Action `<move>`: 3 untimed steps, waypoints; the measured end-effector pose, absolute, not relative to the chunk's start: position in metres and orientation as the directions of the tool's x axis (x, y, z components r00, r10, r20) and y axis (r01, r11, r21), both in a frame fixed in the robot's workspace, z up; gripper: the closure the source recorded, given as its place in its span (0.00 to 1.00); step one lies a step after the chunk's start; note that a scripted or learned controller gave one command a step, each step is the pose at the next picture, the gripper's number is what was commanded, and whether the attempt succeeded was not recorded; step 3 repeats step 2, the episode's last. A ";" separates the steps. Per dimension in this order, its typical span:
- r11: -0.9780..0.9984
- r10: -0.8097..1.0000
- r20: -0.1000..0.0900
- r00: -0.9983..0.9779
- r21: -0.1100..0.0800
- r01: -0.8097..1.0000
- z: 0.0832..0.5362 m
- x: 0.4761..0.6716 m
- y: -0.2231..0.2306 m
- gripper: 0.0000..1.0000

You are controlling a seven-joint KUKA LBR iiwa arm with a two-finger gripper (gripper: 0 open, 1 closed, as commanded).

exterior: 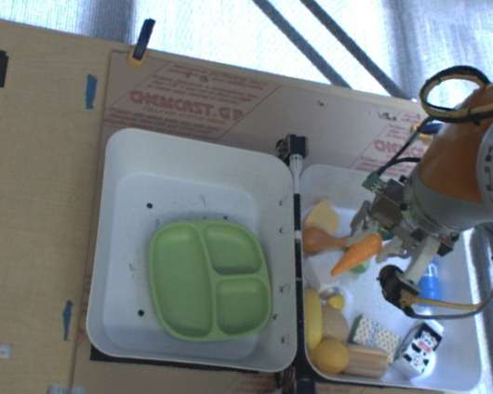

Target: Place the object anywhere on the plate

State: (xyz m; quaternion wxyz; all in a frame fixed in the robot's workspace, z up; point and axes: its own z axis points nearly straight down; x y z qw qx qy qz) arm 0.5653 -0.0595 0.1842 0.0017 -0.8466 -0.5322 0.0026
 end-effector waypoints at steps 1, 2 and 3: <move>-0.554 0.832 0.004 0.554 -0.002 0.832 0.247 0.572 0.050 1.00; -0.558 0.830 -0.002 0.558 -0.003 0.830 0.246 0.571 0.046 0.00; -0.558 0.830 -0.002 0.558 -0.003 0.830 0.246 0.571 0.046 0.00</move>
